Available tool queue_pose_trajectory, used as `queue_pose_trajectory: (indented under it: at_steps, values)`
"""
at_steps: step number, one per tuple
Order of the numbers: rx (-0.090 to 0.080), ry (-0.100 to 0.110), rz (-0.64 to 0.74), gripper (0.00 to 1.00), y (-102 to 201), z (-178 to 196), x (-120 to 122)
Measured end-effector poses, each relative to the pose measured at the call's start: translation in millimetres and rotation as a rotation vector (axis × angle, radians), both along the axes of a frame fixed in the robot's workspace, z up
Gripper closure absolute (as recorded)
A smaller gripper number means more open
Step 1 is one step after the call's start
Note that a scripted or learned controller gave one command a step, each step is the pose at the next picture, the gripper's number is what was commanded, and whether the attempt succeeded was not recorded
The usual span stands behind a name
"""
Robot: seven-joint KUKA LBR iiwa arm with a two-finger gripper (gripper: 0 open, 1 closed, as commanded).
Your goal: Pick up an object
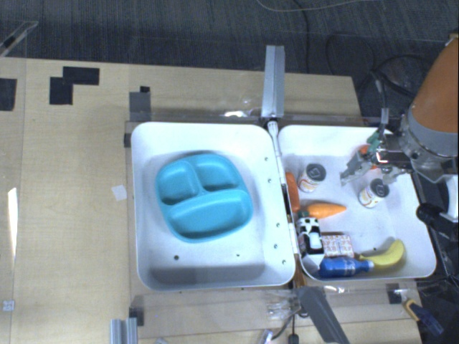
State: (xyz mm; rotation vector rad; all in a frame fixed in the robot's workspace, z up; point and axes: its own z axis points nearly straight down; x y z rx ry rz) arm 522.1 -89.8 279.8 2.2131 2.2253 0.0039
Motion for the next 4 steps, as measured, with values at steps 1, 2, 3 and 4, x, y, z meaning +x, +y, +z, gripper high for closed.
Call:
queue_pose_trajectory:
  at_steps: [1, 2, 3, 4]
  values:
    - [-0.002, -0.003, 0.18, 0.0, -54, -33, -20]
    - [0.0, 0.001, 0.135, 0.0, -5, -157, 13]
    - [-0.004, -0.03, 0.317, 0.0, -3, -182, 6]
    - [-0.001, -0.003, 0.218, 0.0, 20, -94, 52]
